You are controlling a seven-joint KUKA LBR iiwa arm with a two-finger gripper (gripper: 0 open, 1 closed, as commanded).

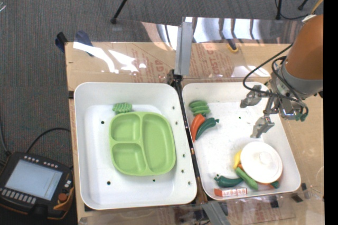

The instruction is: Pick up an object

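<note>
tray [142,143] in left bin [84,139] — alone

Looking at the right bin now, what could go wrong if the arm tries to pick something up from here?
1. The claw hangs just above the white lid, which looks wide and flat, so the fingers may slip off it.
2. The toys at the bin's near edge, like the green pepper, lie packed against the lid; a grasp there could push them around instead.
3. The carrot lies close to the bin's left wall, leaving little room for fingers.
</note>
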